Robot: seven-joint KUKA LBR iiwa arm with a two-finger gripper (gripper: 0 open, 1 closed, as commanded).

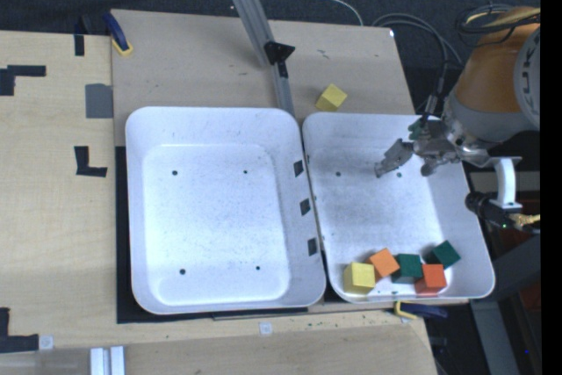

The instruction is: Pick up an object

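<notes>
Camera view: gripper over the far part of the right bin, fingers spread, nothing between them. Still the approach step, by the look of it; next calls for travel toward the near edge and a descent onto one block. Clustered there: yellow block, orange block, green block, red block, dark green block. Left bin bare. One yellow cube out on the tabletop.
</notes>
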